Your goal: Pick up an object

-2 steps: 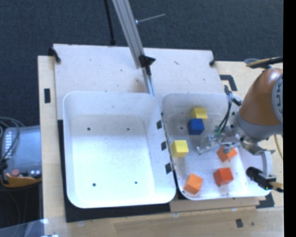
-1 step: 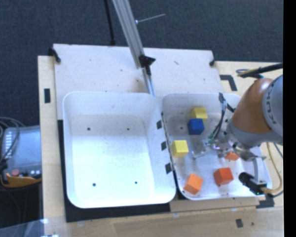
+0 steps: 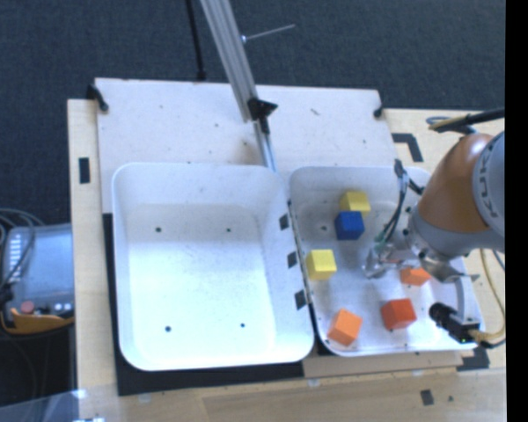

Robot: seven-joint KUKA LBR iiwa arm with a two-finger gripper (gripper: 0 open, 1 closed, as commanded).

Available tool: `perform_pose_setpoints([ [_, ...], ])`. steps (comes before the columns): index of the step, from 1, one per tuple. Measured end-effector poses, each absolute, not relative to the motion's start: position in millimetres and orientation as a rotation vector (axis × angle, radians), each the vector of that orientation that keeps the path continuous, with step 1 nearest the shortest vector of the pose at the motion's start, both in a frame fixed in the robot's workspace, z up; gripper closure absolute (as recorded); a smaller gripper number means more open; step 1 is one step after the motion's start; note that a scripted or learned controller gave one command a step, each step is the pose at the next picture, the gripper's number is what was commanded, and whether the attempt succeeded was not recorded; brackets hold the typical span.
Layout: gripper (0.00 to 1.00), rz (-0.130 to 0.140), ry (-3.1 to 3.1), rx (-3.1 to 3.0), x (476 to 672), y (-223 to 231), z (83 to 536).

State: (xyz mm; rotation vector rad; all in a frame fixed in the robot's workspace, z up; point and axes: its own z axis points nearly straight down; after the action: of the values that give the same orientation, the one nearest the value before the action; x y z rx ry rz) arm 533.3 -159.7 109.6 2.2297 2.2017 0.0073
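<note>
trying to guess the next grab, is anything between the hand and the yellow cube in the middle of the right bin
Nothing visible does. The hand hangs low in the right bin, and the stretch of white floor between it and the yellow cube is bare. The blue cube sits farther back, off that line.

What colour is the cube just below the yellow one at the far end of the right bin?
Blue, seen in the camera view.
</note>
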Motion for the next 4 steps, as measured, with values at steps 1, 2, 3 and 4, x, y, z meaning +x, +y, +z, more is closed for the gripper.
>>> perform_pose_setpoints([
  [1, 1.00, 0.004, 2.204, 2.231, 533.8, -167, 155],
  [2, 1.00, 0.004, 2.202, 2.231, 526.6, -174, 205],
  [3, 1.00, 0.005, 2.218, 2.215, 525.3, -176, 249],
  [4, 1.00, 0.003, 2.222, 2.214, 526.4, -177, 281],
])
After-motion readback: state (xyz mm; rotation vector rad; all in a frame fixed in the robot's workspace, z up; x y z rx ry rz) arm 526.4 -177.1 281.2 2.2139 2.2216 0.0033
